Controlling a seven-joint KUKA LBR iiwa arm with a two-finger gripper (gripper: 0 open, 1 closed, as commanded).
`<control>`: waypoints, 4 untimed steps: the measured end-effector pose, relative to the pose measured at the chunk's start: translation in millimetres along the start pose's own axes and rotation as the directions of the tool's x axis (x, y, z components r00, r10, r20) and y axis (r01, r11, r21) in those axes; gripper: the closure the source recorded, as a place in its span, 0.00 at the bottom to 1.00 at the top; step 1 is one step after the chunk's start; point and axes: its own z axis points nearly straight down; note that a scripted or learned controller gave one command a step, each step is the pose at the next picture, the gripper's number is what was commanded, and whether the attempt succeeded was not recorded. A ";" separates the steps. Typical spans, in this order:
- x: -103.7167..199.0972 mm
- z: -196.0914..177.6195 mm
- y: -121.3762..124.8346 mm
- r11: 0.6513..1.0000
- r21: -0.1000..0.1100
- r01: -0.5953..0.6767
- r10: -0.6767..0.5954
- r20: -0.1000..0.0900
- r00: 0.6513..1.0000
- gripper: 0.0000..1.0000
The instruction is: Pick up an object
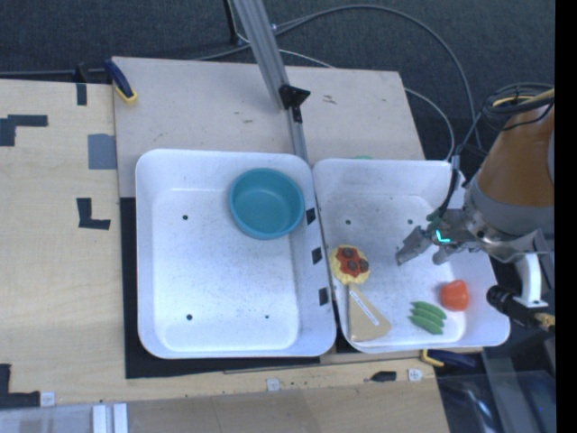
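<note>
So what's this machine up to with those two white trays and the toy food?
A robot arm reaches in from the right over the right-hand white bin. Its hand sits above the bin floor with nothing between its fingers. Near it lie a toy pizza slice, a green pea pod and a small red-orange piece. The left bin has a blue bowl. Nothing is picked up yet.

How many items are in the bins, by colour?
Blue: 1, bowl, left bin
Red: 1, round piece, right bin
Green: 1, pod, right bin
Tan with red topping: 1, pizza slice, right bin
Total: 4
</note>
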 end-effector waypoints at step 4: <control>-9.1 94.6 -3.5 1.000 0.001 0.000 0.000 -0.001 1.000 1.00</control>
